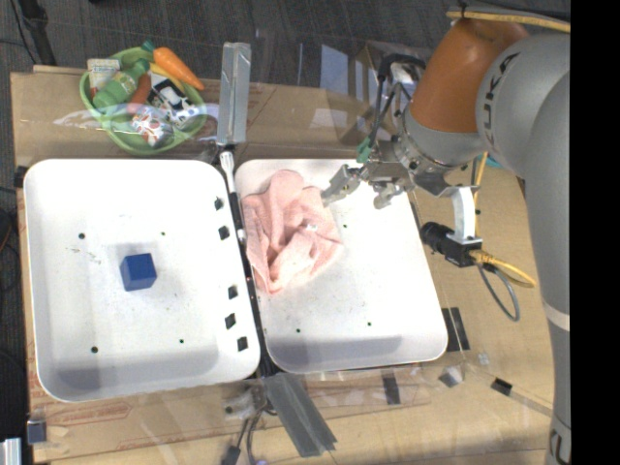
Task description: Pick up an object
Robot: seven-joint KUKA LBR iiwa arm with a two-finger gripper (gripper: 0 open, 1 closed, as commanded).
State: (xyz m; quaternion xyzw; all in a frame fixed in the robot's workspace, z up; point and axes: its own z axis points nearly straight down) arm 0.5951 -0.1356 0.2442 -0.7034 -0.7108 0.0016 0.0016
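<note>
A crumpled pink cloth lies in the left part of the right bin. A small blue cube sits in the left bin, left of its middle. My gripper hangs over the upper part of the right bin, just right of the cloth's top edge. Its two fingers are spread apart with nothing between them.
A green bowl with toy vegetables and small items stands on the bench behind the left bin. Black clips line the wall between the two bins. Grey tape strips lie at the front edge of the bench.
</note>
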